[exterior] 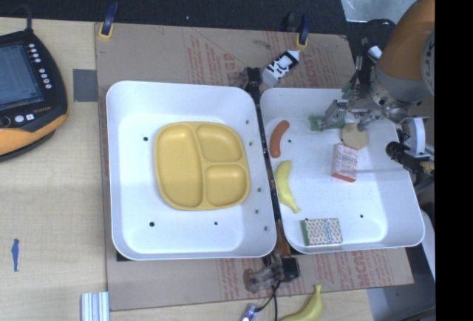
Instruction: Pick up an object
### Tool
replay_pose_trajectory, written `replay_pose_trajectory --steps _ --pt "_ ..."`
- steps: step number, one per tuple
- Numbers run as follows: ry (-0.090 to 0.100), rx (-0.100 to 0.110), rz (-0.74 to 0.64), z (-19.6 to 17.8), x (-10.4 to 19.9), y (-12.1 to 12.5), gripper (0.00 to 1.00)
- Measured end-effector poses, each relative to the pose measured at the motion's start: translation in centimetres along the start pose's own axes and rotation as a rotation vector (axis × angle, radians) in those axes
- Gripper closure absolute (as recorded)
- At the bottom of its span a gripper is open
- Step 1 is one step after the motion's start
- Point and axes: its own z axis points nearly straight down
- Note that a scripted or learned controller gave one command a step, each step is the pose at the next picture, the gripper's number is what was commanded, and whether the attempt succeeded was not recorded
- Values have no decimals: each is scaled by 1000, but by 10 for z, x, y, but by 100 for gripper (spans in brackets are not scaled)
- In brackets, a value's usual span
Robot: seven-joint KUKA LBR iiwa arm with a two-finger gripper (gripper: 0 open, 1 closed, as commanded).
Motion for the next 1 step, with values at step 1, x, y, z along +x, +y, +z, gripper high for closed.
replay_pose_trajectory --steps 1 --pt "-4 -4 -4 40 -7 -58 0"
